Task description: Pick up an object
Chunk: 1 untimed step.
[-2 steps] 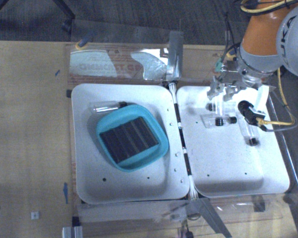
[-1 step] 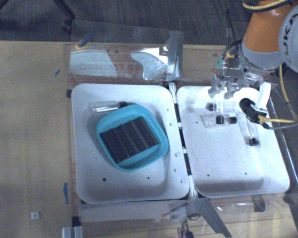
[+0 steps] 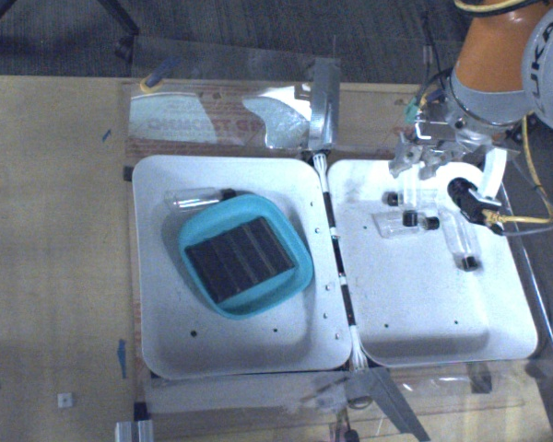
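The gripper (image 3: 415, 212) hangs over the right bin (image 3: 424, 320), its clear fingers apart and holding nothing, so it should move over the blue tray (image 3: 247, 256) in the left bin (image 3: 166, 330) and close on its rim.

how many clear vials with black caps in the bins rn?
3 that I can make out. One in the left bin, by the blue tray's upper-left edge. Two in the right bin: one under the gripper at, one right of it. The arm may hide others.
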{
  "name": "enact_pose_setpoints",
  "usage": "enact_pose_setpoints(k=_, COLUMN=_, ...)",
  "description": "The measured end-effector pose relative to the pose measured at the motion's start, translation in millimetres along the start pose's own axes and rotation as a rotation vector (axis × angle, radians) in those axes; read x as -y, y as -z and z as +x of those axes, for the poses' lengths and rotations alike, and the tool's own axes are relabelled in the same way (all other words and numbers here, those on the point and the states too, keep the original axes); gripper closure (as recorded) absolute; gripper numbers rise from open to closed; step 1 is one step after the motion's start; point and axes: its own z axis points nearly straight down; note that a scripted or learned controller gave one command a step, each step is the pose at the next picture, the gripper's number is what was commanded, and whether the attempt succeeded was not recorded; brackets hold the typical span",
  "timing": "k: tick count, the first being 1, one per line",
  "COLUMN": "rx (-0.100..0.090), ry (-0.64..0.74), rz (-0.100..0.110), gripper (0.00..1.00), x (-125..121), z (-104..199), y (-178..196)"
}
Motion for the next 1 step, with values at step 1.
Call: enact_pose_setpoints(k=1, rx=-0.004, ry=-0.116, rz=0.005, gripper=1.00, x=-28.4, z=27.4, y=-38.0)
